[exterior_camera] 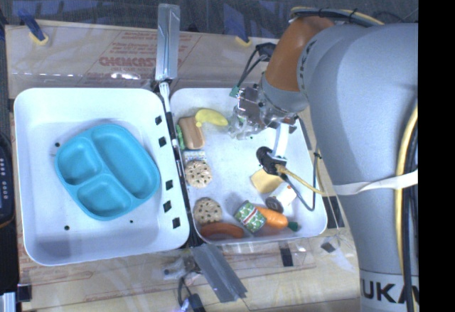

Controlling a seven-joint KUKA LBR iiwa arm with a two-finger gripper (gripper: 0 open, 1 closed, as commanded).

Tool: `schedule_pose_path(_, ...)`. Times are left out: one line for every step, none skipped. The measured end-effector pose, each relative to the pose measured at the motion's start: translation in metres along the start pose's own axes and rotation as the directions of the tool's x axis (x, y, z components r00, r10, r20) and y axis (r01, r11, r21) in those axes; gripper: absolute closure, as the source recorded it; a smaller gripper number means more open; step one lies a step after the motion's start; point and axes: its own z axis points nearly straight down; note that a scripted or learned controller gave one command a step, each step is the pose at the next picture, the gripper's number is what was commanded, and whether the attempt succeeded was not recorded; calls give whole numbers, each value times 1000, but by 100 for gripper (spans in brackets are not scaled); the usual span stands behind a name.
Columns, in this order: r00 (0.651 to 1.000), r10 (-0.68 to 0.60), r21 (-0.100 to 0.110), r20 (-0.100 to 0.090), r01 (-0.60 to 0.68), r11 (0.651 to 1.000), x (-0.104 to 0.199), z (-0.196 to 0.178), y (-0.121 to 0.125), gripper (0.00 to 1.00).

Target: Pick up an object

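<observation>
My gripper (243, 127) hangs low over the upper middle of the right bin (234, 183), below the grey arm with its orange band. A yellow banana (211, 117) lies just to its left, with a hot dog in a bun (190, 133) beside that. Two round cookies (197, 173) (207, 210) lie along the bin's left side. At the bin's bottom edge are a sausage (222, 230), a green can (249, 217) and an orange carrot (274, 219). A yellow cheese wedge (266, 180) sits at the right. I see nothing between the fingers.
The left bin (43, 232) holds a blue divided plate (106, 170). A grey divider bar (168, 37) runs between the bins at the top. The arm's body covers the right bin's right rim. A small dark round piece (274, 204) lies near the carrot.
</observation>
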Motion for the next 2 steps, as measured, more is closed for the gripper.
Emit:
schedule_pose_path(990, -142, -7, 2, 142, 990, -58, -15, -44, 0)
schedule_pose_path(989, -151, -12, 3, 151, 988, -90, 19, -103, 0)
